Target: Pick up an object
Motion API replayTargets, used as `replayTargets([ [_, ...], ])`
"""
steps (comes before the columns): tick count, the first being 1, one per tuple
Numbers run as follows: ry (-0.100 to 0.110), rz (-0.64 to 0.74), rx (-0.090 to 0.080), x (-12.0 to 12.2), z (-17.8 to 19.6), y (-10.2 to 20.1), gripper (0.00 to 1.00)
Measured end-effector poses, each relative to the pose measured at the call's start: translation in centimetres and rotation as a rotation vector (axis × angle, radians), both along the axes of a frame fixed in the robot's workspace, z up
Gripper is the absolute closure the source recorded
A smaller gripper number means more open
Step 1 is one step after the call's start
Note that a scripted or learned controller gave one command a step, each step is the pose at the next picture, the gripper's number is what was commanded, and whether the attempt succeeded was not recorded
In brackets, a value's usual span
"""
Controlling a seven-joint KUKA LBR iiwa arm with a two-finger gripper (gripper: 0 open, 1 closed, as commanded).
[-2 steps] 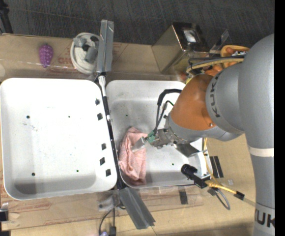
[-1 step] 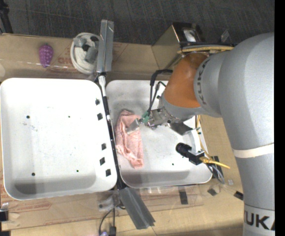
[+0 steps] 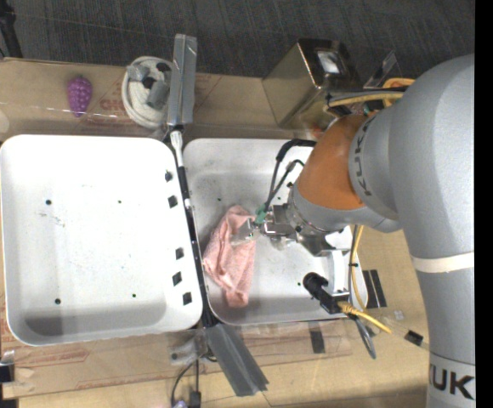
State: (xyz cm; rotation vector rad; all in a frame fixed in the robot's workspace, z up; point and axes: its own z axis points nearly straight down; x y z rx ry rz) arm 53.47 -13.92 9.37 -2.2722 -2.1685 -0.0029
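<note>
Where arm reaches into right bin [image 3: 229, 155], you see gripper [image 3: 257, 225] touching pink cloth [image 3: 232, 260]; jaws' state: cannot tell.

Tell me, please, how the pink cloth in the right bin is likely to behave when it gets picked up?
The pink cloth lies crumpled in soft folds, so it will probably hang limp and drape. It looks thin, so likely light. Being bunched against the bin wall, it may drag rather than lift cleanly.

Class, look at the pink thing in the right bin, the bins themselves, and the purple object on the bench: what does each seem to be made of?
Pink thing: soft cloth, matte, by its folds and crumpled, limp outline.
Bins: probably hard plastic, smooth white with rounded moulded corners and a slight sheen.
Purple object: bumpy, like a grape cluster; likely plastic or rubber, though too small to tell.
</note>
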Motion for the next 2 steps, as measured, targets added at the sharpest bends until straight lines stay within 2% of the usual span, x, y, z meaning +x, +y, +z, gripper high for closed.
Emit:
replayTargets([
  [1, -0.002, 0.258, -0.002, 6.4, 0.0, 2.3, 0.00],
  [2, 0.001, 0.241, 0.000, -1.7, -0.1, 2.5, 0.00],
])
